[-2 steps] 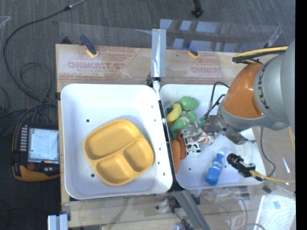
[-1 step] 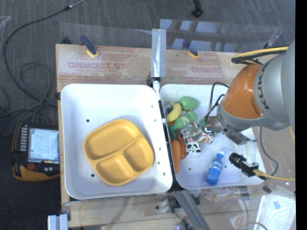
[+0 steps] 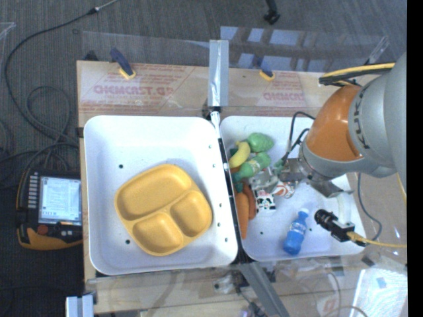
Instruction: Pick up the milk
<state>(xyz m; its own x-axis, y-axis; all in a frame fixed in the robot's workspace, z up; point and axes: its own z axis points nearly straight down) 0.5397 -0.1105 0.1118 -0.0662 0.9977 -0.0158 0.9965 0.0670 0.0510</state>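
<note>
Camera view, nearest edge first. In the right bin (image 3: 261,240), a blue bottle (image 3: 296,232) lies closest to the viewer, well apart from the cluster farther in. In the left bin (image 3: 112,150), a yellow divided plate (image 3: 164,208) sits alone near the bin's middle.

Farther into the right bin, a carrot (image 3: 242,208) lies along the wall shared with the left bin. Just beside it, toward the arm, sits the milk carton (image 3: 266,201), white with black cow patches. It stands in the bin's left half, about midway between the near and far walls. The carton is small in this view, and its long axis cannot be told with confidence.

The pincer (image 3: 276,179) hangs directly beyond the carton, on its far side and very slightly to the view's right, close enough that contact cannot be ruled out. Whether the pincer is apart or together cannot be told, since neighbouring objects crowd it. No object is seen clamped in it.

Judgement: the coming move turns on a short shift toward the viewer and downward. The carrot and the greens beside the carton are likely obstructions.

Beyond the pincer lie green vegetables (image 3: 256,152) and a banana (image 3: 239,154). The arm (image 3: 340,134) enters from the right. The bare surface (image 3: 152,88) lies farthest.
</note>
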